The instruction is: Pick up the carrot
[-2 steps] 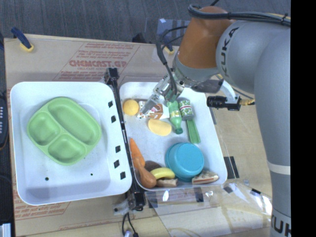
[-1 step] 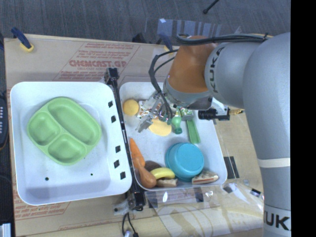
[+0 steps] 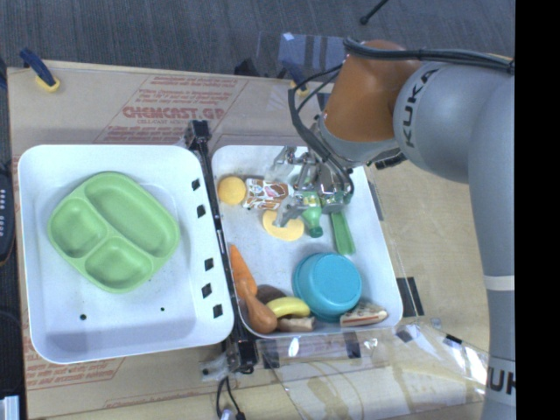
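Observation:
The orange carrot (image 3: 242,276) lies along the left wall of the right bin (image 3: 374,250), its thin tip pointing up-left and its thick end reaching the front corner. My gripper (image 3: 304,201) hangs over the upper middle of that bin, above a yellow flat piece (image 3: 282,227) and a green stick-shaped toy (image 3: 340,234). It is well up and to the right of the carrot. Nothing is seen held between its fingers.
A green divided plate (image 3: 112,230) rests in the left bin (image 3: 52,331). The right bin also holds a blue bowl (image 3: 327,285), a yellow ball (image 3: 231,190), a banana (image 3: 289,306), a brown piece (image 3: 262,319) and a sandwich slice (image 3: 363,316).

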Robot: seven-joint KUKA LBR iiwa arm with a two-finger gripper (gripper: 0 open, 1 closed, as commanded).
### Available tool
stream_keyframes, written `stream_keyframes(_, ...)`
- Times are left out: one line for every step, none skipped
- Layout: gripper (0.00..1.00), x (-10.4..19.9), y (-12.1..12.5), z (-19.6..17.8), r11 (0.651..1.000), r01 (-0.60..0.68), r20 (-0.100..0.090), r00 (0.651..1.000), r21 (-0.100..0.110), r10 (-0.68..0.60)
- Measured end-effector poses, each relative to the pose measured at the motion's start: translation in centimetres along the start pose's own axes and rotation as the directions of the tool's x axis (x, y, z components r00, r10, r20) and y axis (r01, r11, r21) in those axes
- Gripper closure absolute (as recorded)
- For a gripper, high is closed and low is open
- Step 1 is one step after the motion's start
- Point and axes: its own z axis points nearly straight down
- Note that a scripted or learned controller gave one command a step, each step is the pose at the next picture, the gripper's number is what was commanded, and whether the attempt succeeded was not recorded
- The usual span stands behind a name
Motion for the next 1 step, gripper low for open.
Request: stream_keyframes(0.0, 1.89, 2.55, 2.5, 0.961, 0.278, 0.038, 0.96, 0.018, -0.278)
